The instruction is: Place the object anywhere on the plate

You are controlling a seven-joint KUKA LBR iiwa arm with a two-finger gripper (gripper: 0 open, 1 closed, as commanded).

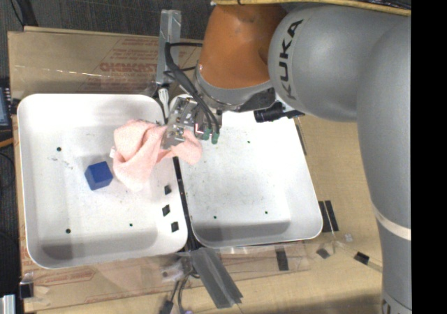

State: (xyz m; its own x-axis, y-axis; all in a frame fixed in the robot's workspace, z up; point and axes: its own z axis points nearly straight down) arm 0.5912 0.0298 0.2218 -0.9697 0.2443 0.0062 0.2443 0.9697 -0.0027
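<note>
A grey KUKA arm [335, 47] with an orange wrist band reaches in from the right and hangs its gripper [180, 130] over the seam where two shallow white bins meet. Just beside the gripper, on its far side from the arm, a crumpled pink cloth [143, 151] is bunched up, one corner drawn right up against the gripper's tip and the rest spilling down into the left bin [42, 222]. The cloth's upper fold looks pinched at the tip, but whether the fingers are truly clamped on it, or merely resting against it, cannot be told from this angle.

Further out from the gripper, past the cloth, a small blue block [99, 175] sits on the left bin's floor, just beside the cloth's lower edge and apart from the gripper. Back under the arm, the right bin [279, 194] lies behind the gripper.

No plate can be made out in either bin, so the goal spot is uncertain. The work appears to be at the pick-up or carrying stage, with the cloth the likely object. The next move calls for a confirmed hold, a clean lift that frees the trailing fabric from the bin wall, then a carry to the plate.
</note>
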